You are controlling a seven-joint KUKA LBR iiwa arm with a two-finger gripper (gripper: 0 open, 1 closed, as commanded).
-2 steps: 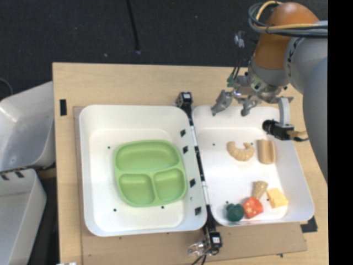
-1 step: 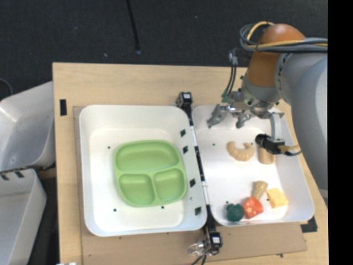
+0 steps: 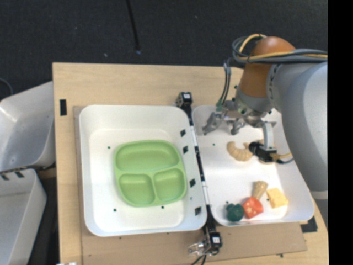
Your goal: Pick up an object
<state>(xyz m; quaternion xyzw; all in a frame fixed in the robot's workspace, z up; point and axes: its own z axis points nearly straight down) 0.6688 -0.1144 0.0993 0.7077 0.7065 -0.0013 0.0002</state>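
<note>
— What sort of place is this?
— A robotics lab, by the look of it. A grey industrial arm (image 3: 300, 109) trailing cables (image 3: 242, 44) comes in at 3 o'clock over a bare plywood surface (image 3: 66, 87).
— Anything else?
— Two white bins (image 3: 94, 170) sit clipped together at centre, with play-food pieces (image 3: 252, 207) at 4 o'clock and dark carpet (image 3: 165, 15) at 12.

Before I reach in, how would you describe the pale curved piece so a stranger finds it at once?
Take the white bin on the view's right, the one without the green tray. In its far half, near the gripper, lies a pale beige crescent. It lies alone, away from the small colourful pieces at the near edge.
</note>
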